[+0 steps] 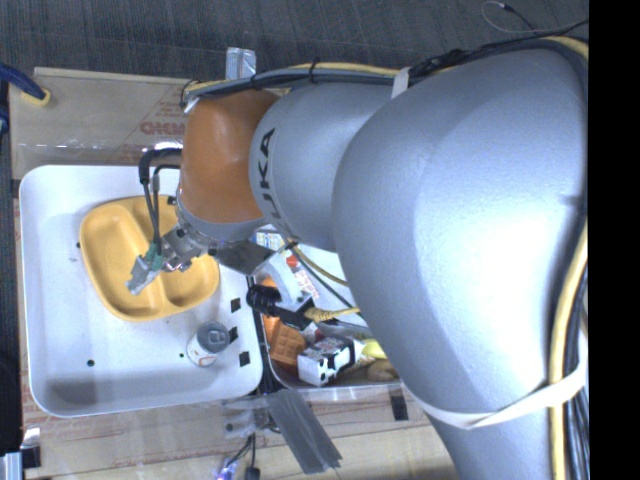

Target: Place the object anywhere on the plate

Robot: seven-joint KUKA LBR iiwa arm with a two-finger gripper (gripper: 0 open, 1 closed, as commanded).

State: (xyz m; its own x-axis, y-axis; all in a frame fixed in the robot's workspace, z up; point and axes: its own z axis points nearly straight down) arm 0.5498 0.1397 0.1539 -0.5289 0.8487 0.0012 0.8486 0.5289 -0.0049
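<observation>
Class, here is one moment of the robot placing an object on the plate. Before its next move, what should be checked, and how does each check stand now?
1. Yellow plate lies inside the left bin: ok.
2. Gripper is over the plate: ok.
3. An object is held between the fingers: cannot tell; something small and greenish shows at the tip.
4. Plate surface under the gripper is bare: ok.
5. Small grey round item in the left bin lies apart from the plate: ok.
6. Arm blocks much of the right bin: not ok.

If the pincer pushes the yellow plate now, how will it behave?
The yellow plate looks stiff and probably light, so it may slide on the smooth white bin. Its raised rim and central ridge suggest it will not bend. Being shallow, it should not tip.
</observation>
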